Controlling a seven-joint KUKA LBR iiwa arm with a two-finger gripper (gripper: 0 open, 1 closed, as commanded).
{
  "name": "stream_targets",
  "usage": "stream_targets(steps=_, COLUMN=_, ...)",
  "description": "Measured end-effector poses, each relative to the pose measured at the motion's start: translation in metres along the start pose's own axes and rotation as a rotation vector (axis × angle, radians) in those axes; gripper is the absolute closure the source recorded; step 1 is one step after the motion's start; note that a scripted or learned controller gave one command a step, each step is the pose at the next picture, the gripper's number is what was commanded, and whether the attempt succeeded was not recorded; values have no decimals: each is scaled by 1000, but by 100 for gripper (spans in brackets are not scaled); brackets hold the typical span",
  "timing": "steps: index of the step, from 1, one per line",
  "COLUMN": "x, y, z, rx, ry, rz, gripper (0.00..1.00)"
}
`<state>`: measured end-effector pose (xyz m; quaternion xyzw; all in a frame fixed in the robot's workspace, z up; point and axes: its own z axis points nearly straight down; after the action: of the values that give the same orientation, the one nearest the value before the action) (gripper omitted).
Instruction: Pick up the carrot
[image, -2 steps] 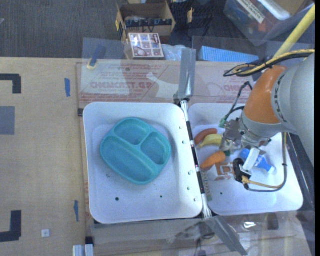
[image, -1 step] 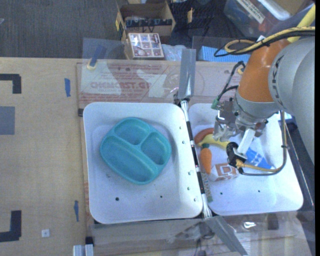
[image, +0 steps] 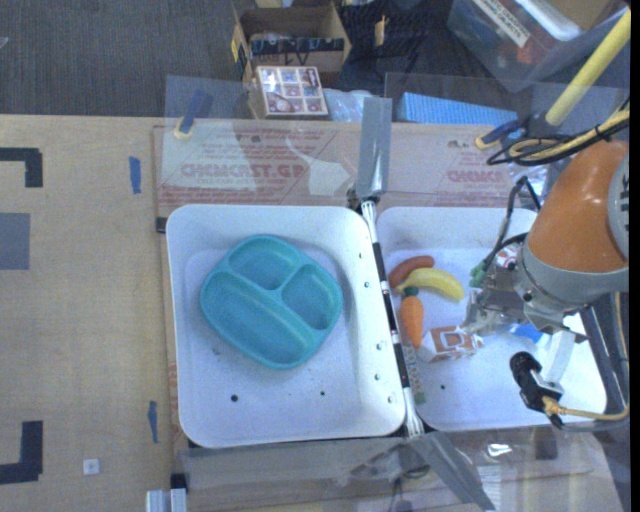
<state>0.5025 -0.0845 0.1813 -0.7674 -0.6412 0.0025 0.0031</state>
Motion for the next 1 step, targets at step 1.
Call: stream_targets(steps=1, x=-38, y=14, z=50, rx=-2, ry=2, rz=-231, gripper=100)
